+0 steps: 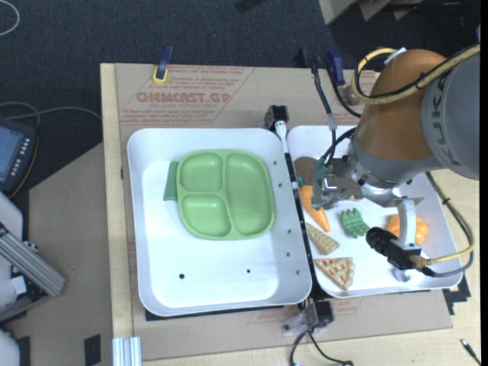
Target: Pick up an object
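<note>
Seemingly light and rigid, the toy carrot suits a mid-body pinch; the end effector's opening cannot be told.

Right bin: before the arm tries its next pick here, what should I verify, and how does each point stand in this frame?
1. Gripper is over the right bin, above the carrot: ok.
2. Object seen between the fingers: not ok, none shows.
3. Finger state readable: cannot tell, the wrist hides it.
4. Carrot apart from the bin wall: not ok, it lies against the left rim.
5. Neighbours apart: green toy and cone lie near but separate: ok.
6. Left bin holds only the green plate: ok.
</note>
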`<state>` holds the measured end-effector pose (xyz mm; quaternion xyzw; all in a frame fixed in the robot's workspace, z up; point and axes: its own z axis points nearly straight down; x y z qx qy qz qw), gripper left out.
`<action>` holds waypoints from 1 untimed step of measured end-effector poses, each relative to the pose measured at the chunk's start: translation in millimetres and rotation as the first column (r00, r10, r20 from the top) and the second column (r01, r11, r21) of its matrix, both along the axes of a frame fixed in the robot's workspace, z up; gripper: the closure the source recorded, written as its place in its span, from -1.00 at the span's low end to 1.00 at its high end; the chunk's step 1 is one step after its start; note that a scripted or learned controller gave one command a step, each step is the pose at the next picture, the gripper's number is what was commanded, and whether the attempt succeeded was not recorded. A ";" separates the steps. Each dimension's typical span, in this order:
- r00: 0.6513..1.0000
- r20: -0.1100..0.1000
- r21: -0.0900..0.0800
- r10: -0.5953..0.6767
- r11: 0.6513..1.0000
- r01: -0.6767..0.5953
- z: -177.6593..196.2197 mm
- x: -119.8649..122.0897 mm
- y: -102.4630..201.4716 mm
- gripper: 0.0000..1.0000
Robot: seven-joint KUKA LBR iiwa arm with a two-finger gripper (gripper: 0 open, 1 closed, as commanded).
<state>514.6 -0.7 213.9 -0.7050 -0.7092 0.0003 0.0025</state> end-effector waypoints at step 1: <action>1.000 0.007 -0.003 -0.003 1.000 0.003 19.8 9.4 10.0 1.00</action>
